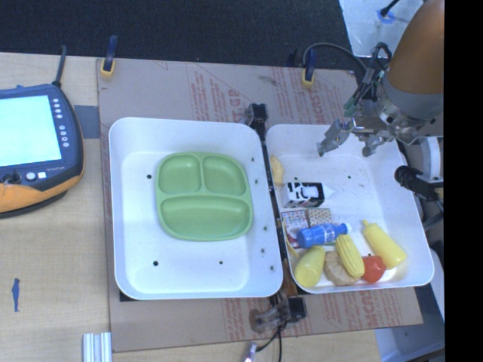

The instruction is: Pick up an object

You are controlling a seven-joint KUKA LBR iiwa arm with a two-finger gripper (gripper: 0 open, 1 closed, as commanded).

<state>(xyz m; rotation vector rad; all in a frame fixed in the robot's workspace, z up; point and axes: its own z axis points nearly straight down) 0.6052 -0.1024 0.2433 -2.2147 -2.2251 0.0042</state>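
Observation:
The right bin (392, 178) holds a pile of toy food along its near side: a blue bottle (322, 235), a corn cob (349, 254), a yellow bottle-like piece (383, 243), a red tomato (372, 268), a yellow pear-like piece (309, 267) and a black-and-white item (305, 193). My gripper (348, 142) hangs open over the far part of this bin, above bare white floor, with nothing between its fingers. The toys lie well in front of it and to its left.
The left bin (132, 262) carries a green divided plate (204, 196). A tablet-like pendant (34, 138) lies at the bench's left edge. Clamps (258, 115) join the bins in the middle. A black cable (332, 50) loops above the gripper.

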